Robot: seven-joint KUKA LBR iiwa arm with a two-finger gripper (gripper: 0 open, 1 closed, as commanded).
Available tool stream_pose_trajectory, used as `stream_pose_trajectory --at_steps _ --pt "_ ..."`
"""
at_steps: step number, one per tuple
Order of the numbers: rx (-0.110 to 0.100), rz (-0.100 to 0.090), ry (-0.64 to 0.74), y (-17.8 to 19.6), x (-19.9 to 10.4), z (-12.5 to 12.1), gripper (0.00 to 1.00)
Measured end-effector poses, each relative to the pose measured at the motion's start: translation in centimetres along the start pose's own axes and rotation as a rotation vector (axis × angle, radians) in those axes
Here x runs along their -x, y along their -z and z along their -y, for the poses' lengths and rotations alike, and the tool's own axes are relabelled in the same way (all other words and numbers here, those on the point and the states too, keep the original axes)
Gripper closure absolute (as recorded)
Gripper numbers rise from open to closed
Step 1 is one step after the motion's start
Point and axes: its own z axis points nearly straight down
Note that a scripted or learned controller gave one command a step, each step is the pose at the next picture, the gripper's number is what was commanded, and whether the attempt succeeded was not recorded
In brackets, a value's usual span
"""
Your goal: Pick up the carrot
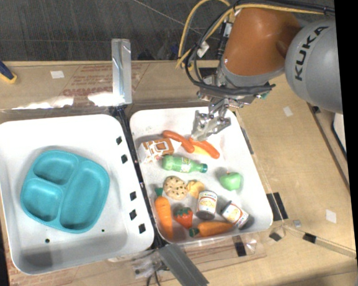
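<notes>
Cardboard-brown sheeting covers the bench [292, 160], taped at its edges, with dark ribbed flooring [62, 18] beyond at 12 o'clock. Two shallow white bins sit side by side. Left bin [26, 246]: one teal divided plate [65, 190] with three compartments. Right bin [246, 164]: two carrots, one [164, 216] lying near the bin's 7 o'clock corner, the other [214, 228] along the 6 o'clock wall; one strawberry [184, 216] between them; two small jars [207, 204] [234, 213]; one cookie [174, 187]; one green bottle [184, 164]; one green apple or pepper [231, 180]; one small carton [156, 148]; one red-orange sausage-like piece [191, 143] toward 12 o'clock. Grey arm [312, 59] with orange band enters from 2 o'clock; its gripper [210, 125] hangs over the bin's 12 o'clock area, just beside the sausage-like piece, well apart from both carrots. Fingers appear slightly spread, pinching nothing.
</notes>
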Motion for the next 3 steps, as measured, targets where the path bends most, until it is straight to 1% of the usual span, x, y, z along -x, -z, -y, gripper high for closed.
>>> stream_pose_trajectory --at_steps 1,2,3 --pt "-0.007 0.000 0.447 -9.6 -0.7 -2.4 1.00" --pt "-0.004 -0.001 0.914 -2.8 1.8 -0.5 1.00" --pt "-0.005 -0.001 1.476 0.7 -0.3 0.2 1.00"
